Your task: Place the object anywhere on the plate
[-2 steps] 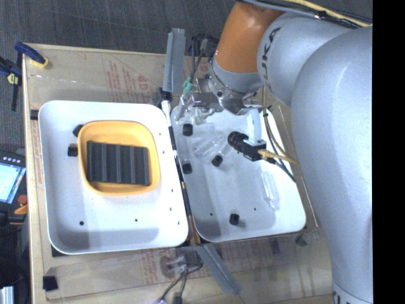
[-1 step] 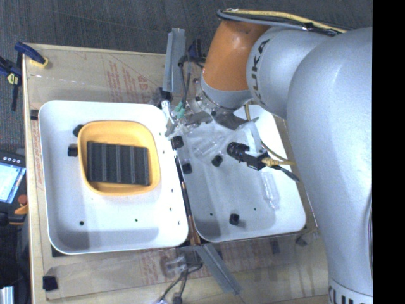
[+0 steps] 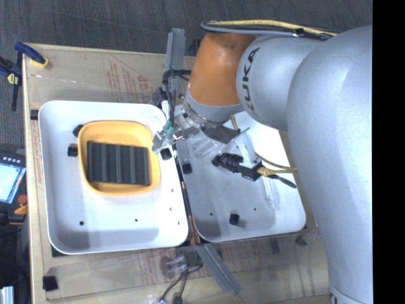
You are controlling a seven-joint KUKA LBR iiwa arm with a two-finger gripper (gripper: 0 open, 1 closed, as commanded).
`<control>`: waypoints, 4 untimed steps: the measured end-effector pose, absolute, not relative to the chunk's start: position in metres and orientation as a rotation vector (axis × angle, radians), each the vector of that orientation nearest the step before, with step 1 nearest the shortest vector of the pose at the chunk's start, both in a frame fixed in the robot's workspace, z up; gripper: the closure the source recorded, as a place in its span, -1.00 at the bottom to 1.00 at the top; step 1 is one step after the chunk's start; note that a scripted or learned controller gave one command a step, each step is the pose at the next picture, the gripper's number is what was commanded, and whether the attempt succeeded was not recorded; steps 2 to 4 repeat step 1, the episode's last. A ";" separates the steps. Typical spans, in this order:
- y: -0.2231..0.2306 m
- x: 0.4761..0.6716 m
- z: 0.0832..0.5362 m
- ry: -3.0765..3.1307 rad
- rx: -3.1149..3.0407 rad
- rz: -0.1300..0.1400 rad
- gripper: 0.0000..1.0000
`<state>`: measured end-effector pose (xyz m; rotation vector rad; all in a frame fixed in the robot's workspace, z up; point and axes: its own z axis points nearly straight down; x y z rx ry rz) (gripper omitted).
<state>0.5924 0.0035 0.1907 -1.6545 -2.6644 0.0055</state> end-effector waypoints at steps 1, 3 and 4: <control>0.003 0.593 0.191 -2.665 -1.655 0.006 -1.00; 0.003 0.593 0.191 -2.665 -1.655 0.006 -1.00; 0.003 0.593 0.191 -2.665 -1.655 0.006 -1.00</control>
